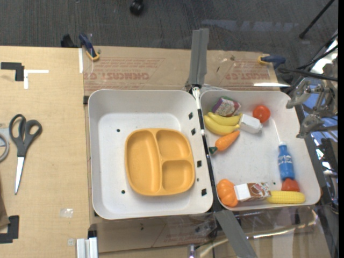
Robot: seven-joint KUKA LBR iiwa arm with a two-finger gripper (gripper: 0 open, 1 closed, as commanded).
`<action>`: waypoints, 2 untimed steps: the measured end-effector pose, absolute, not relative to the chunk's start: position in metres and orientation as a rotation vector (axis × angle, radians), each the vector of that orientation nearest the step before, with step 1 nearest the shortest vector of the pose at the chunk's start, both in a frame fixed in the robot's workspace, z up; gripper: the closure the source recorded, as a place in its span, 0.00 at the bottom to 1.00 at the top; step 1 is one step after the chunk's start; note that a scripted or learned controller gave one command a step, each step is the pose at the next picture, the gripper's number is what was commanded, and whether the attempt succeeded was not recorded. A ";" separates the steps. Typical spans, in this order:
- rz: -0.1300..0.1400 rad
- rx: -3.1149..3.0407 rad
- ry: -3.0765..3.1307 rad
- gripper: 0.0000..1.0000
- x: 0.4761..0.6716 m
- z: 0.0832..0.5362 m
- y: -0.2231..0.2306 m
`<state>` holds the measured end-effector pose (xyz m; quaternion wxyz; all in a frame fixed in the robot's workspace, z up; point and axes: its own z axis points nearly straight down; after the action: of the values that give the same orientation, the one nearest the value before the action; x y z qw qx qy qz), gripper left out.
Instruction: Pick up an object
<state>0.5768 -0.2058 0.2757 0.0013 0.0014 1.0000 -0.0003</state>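
The right white bin [248, 163] holds several toy foods. Two yellow bananas [221, 122] lie near its back left, beside a purple and green packet [228, 106], a white block [250, 124] and a red tomato [261, 113]. An orange carrot [227, 140] lies just in front of the bananas. A blue bottle [285, 162] lies along the right wall. At the front sit an orange fruit [226, 192], a small brown and white box [254, 191], a yellow corn cob [286, 197] and a red piece [290, 184].
The left white bin [102, 144] holds a yellow divided plate [159, 160]. Scissors [21, 138] lie on the wooden bench top at far left. Metal hardware and cables [312, 106] stand just outside the right bin's right rim.
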 end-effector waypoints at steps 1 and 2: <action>-0.001 -0.230 3.131 0.00 0.571 0.146 -0.221; -0.002 -0.221 3.130 0.00 0.541 0.093 -0.221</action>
<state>0.5412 -0.2207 0.0930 0.0019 -0.0704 0.9975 -0.0008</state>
